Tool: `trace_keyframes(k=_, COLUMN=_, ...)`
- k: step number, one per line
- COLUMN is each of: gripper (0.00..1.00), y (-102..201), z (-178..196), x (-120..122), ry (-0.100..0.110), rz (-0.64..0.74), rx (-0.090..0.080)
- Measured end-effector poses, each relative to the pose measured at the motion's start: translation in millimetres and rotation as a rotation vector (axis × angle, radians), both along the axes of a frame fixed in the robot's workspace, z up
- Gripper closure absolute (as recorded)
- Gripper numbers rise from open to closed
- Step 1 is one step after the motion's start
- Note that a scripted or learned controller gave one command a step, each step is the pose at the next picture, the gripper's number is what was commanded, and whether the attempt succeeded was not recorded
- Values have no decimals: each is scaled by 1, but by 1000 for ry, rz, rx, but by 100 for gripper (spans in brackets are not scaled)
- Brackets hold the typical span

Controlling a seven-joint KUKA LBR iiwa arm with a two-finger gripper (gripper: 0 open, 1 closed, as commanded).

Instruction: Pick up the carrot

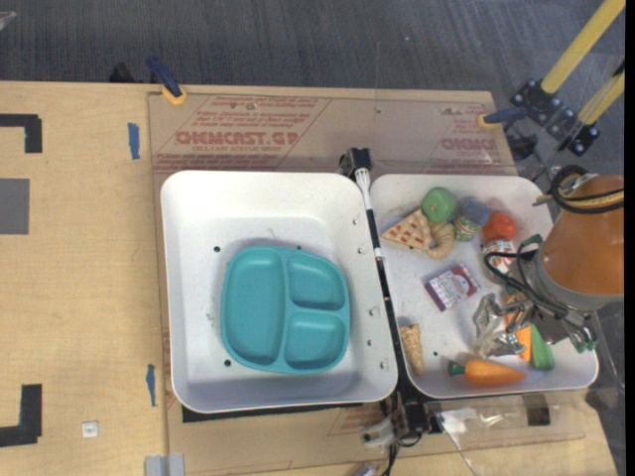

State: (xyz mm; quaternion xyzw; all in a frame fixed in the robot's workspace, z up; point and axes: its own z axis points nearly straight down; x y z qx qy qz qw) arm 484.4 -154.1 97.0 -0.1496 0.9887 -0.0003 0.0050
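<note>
**A:** Where's the gripper [508, 327]?

**B:** Down in the right bin [466, 181], near its front right corner. Metal fingers are tangled visually with cables and clutter, so I can't tell how wide the jaws are or if they have anything. Nothing clearly sits between them.

**A:** Carrot?

**B:** The carrot [488, 371] lies flat on the bin floor, just below and slightly left of the jaws, close to the front wall. Green top end points left.

**A:** Risks?

**B:** Two. A small orange-and-green toy [534, 346] sits right beside the jaws, on their right. Closing here likely grabs that, not the carrot. Second, the carrot is hard against the front wall, so a finger could land on the rim or push it along instead of straddling it.

**A:** Left bin?

**B:** Only the teal divided plate [286, 308], well clear of the jaws. Not a factor.
</note>
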Motion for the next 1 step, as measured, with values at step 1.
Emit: trace_keyframes(k=1, gripper=100, y=47, z=-5, x=40, ry=-9, rz=-25, rx=-2)
